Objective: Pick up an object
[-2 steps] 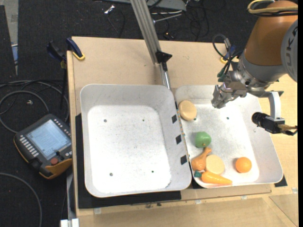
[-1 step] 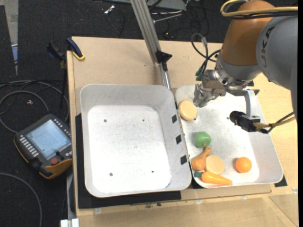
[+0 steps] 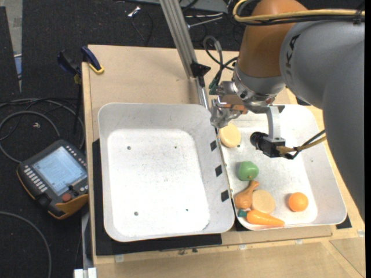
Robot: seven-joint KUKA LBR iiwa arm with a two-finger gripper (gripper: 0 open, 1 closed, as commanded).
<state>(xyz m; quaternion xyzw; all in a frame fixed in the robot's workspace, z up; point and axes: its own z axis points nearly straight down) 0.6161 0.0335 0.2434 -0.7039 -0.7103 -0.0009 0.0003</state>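
The right bin (image 3: 328, 172) holds several toy foods. A pale yellow round piece (image 3: 229, 136) lies at its near-left side, close to the divider between the bins. My gripper (image 3: 221, 116) hangs just above and slightly behind that piece, at the bin's left edge. Below it sit a green apple (image 3: 248, 170), a tan pear-shaped piece (image 3: 246, 196), a pale disc (image 3: 263, 201), a carrot (image 3: 265, 218) and an orange (image 3: 298, 202). Nothing is visibly lifted off the bin floor.
The left bin (image 3: 153, 172) is to the left of the divider. A slanted metal pole (image 3: 179, 33) rises behind the bins. A black fitting with cables (image 3: 268, 144) hangs from the wrist over the right bin. A teach pendant (image 3: 55, 178) lies off the bench at left.
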